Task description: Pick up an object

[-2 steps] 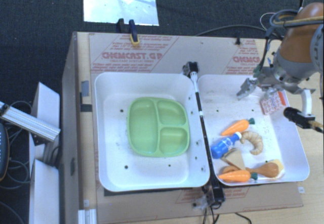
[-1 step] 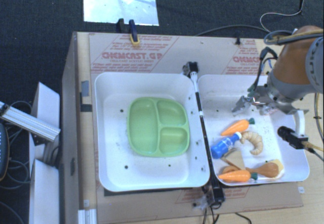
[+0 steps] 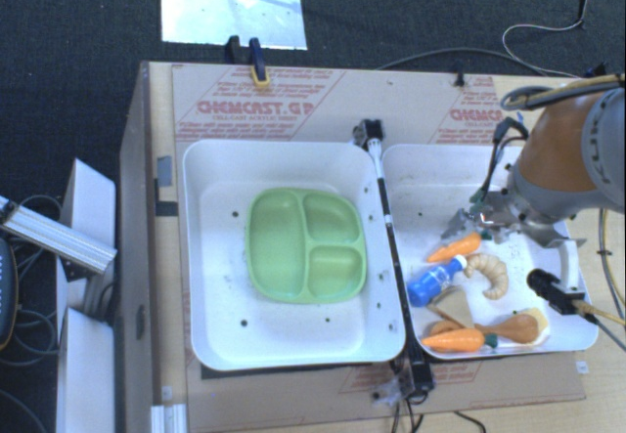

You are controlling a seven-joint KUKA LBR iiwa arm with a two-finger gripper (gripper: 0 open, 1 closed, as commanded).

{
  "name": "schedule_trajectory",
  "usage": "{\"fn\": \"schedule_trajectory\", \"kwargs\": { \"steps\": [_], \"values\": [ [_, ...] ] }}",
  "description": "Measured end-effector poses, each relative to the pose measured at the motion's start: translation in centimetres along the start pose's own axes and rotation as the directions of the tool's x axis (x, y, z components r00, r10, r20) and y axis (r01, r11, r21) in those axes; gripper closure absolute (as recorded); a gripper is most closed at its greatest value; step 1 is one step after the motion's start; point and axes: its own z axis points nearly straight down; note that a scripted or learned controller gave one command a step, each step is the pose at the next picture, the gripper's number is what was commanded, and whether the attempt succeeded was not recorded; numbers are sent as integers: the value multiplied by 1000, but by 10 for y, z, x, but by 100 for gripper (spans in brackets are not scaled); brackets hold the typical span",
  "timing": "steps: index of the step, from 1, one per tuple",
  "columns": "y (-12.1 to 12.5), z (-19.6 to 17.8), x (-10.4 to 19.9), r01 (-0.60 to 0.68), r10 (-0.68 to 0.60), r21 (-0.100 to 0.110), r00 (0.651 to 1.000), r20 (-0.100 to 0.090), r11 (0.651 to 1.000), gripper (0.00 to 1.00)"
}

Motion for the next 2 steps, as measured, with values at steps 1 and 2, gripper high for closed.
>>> {"fn": "schedule_trajectory", "kwargs": {
  "steps": [1, 2],
  "values": [
    [1, 32, -6, 0, 0, 0, 1000, 0, 1000, 0],
    [2, 21, -6, 2, -2, -2, 1000, 0, 1000, 100]
  ]
}}
